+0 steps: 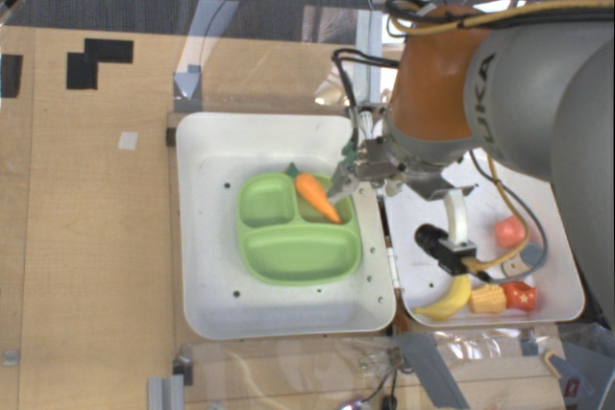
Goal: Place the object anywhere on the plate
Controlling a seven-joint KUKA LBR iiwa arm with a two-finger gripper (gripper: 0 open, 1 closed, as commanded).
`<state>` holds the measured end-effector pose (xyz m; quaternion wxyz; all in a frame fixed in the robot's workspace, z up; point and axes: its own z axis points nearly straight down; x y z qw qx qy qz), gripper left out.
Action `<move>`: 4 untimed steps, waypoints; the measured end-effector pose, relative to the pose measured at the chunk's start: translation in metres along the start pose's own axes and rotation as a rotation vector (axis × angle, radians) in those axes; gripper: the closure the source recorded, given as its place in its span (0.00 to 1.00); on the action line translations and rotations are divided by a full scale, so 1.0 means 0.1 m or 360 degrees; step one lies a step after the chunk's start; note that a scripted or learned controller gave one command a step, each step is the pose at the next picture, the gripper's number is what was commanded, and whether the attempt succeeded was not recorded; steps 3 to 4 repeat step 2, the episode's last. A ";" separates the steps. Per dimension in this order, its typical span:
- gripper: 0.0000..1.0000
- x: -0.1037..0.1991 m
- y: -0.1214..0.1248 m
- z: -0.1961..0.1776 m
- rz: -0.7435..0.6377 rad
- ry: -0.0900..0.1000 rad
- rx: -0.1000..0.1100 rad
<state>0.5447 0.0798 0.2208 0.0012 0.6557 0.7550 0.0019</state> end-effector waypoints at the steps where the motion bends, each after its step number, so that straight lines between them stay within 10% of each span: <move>1: 0.00 -0.37 0.18 -0.07 -0.0279 -0.0002 -0.0002; 2: 0.00 -0.76 0.65 -0.23 -0.0185 -0.0002 -0.0002; 4: 0.00 -0.76 0.65 -0.23 -0.0185 -0.0002 -0.0002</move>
